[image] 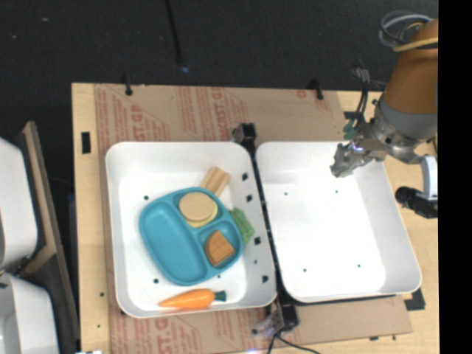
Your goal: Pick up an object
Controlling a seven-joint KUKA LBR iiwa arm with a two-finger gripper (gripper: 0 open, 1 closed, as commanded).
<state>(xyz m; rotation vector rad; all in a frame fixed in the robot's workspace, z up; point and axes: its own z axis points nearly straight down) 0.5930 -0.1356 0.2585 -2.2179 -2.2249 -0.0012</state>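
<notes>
A blue divided plate (173, 245) lies in the left bin (122, 198). On it rest a round tan cookie (198, 207) and a brown bread-like piece (220, 248). A pale wooden block (215, 179) leans at the plate's far edge, and a green piece (243, 226) pokes out at its right side. An orange carrot (190, 299) lies near the bin's front wall. My gripper (344, 165) hovers over the far right part of the right bin (332, 234), well away from all these objects. Nothing shows between its tips.
A black divider clip (244, 133) sits at the back between the two bins. The bench's cardboard surface (169, 113) surrounds the bins. White equipment (15, 220) stands off the bench at the left.
</notes>
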